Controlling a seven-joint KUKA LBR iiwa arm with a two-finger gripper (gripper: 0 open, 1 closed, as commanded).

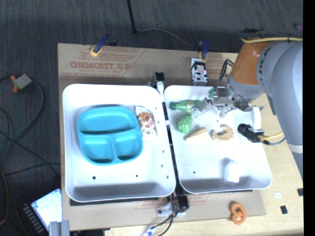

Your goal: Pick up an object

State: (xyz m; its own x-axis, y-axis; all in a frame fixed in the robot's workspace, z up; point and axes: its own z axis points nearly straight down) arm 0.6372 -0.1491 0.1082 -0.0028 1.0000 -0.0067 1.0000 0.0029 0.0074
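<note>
Left bin: blue divided tray takes most of floor; small snack packet wedged against tray's right edge, so hard to reach.

Right bin: your pick candidates. Green bottle on its side at far wall; green lump just below it; cone, pretzel-like ring, white block spread apart, giving room around each.

Gripper: low over far end, near bottle's tip; nothing seen between its tips; whether released or clenched, you cannot tell.
</note>
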